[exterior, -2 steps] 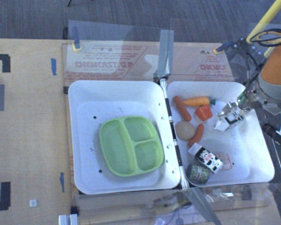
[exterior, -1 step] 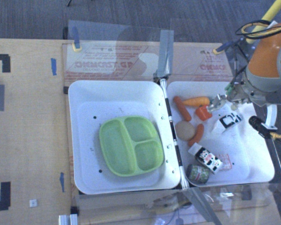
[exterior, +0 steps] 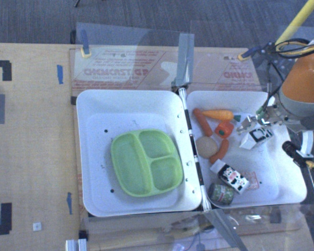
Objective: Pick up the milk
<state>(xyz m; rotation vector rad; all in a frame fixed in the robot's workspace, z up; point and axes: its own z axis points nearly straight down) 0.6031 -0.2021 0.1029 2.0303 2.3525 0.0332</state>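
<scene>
The milk (exterior: 233, 178) is a small white carton with black cow patches, lying on its side in the near part of the right bin (exterior: 288, 187). My gripper (exterior: 255, 127) hangs low over the back half of the same bin, to the right of the carrot. It is well behind the milk and not touching it. The grey arm with its orange band (exterior: 302, 82) comes in from the right edge.
An orange carrot (exterior: 217, 114), sausages (exterior: 201, 122), a red piece (exterior: 224, 129) and a brown potato (exterior: 207, 147) lie along the right bin's left side. A green can (exterior: 221, 194) sits just in front of the milk. The left bin (exterior: 94, 114) holds a green divided plate (exterior: 146, 162).
</scene>
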